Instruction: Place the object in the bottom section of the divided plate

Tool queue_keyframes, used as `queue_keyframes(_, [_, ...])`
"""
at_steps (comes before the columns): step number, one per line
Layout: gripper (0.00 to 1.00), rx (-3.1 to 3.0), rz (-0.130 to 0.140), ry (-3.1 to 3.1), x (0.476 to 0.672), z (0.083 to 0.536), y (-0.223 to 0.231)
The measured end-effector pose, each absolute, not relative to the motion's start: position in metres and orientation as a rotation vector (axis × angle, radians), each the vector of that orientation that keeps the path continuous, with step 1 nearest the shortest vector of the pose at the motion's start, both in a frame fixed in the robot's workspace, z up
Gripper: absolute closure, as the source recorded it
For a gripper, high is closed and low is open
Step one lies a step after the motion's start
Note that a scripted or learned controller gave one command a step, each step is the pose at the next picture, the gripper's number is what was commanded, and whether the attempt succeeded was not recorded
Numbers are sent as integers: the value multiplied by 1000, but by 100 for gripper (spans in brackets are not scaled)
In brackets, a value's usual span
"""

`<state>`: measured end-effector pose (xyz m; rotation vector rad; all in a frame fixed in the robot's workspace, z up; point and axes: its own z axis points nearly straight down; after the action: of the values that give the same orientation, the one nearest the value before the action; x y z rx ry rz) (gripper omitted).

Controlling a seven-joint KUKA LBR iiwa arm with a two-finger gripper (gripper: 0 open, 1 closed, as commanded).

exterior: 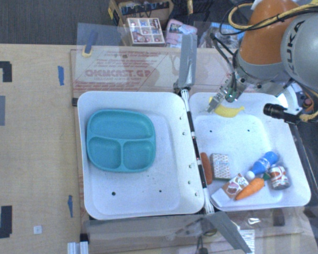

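Carrot (250,189) in right bin (302,194), divided plate (121,141) in left bin (95,205)

The plate (121,141) lies in the left bin (95,194). In the right bin (286,157), a banana (230,111) sits at the back, beneath the gripper (218,102); a carrot (250,189) and bottle (263,163) lie at the front.

The grey arm (302,41) reaches in from the right, its orange band (267,20) sitting above the wrist. The gripper (218,102) points down and leftward over the far end of the right bin (286,142), near its left wall.
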<state>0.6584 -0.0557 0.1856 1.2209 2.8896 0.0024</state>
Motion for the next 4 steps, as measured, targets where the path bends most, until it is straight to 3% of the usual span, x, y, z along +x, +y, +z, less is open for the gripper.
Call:
queue_keyframes(1, [100,1057,1,2957,654,185,-2])
queue_keyframes(2, [100,746,1,3051,619,189,44])
queue_keyframes(3, [100,627,1,3078,612,176,119])
queue_keyframes(4, [0,628,1,3077,612,176,118])
